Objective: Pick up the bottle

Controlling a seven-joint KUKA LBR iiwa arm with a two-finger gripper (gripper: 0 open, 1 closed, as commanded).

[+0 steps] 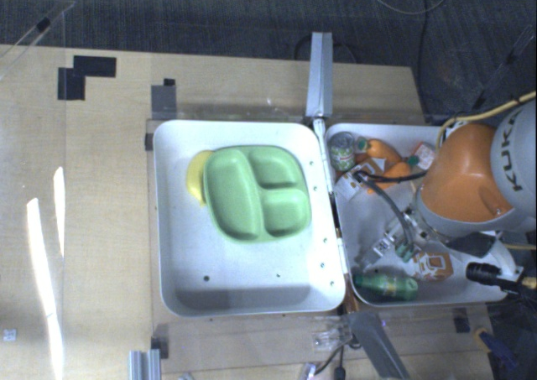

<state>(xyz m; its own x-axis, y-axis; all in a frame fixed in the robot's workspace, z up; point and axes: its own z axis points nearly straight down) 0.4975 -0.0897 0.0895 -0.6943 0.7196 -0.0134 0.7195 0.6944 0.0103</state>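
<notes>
Wooden bench (pixel 101 227), green tray (pixel 256 192) in left bin (pixel 243 294), green bottle (pixel 386 285) in right bin (pixel 470 296).

You see the arm (pixel 495 169) entering from the right edge of the frame, at about middle height. Its grey body shows at the far right, with part of the black maker's lettering on it. Below that comes the wide orange band (pixel 464 175), round like a dome, which takes much of the right-middle of the picture. The wrist points down and to the left from this band. Black cables run from the band toward the left and curve downward. The gripper (pixel 394 244) sits at the lower right of the frame, under the band; it looks small and blurred, metallic with some dark parts.
</notes>
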